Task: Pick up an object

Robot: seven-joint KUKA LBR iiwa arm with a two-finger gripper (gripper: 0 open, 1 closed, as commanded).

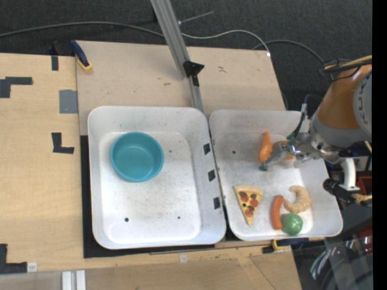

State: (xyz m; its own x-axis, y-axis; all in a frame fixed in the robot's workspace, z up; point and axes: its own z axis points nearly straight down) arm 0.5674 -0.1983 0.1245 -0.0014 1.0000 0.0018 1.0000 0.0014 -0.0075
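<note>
Food toys lie nearest to the camera, along the front edge of the right bin (314,222). A green ball-like piece (292,223) sits in the front corner area, and it touches a red sausage (277,211) on its left side and a pale curved croissant (299,199) above it. To the left of these three, a little apart, a pizza slice (248,202) lies flat with its point turned to the front of the bin.

Further back in the same bin there is an orange carrot (265,147), standing almost along the bin's depth. The gripper (277,153) is just beside the carrot on its right, low over the bin floor, with one dark finger tip close under the carrot's lower end. I cannot tell if the fingers are apart or closed, and the carrot does not look to be between them. The grey arm with its orange band (338,101) comes in from the right side above the bin's rim.

In the left bin (97,162) a teal bowl (137,156) stands upright, in the back left part.

Behind both bins, a grey metal pole (172,26) rises from the bench (36,162), and thin cables (91,24) run over the dark floor.
</note>
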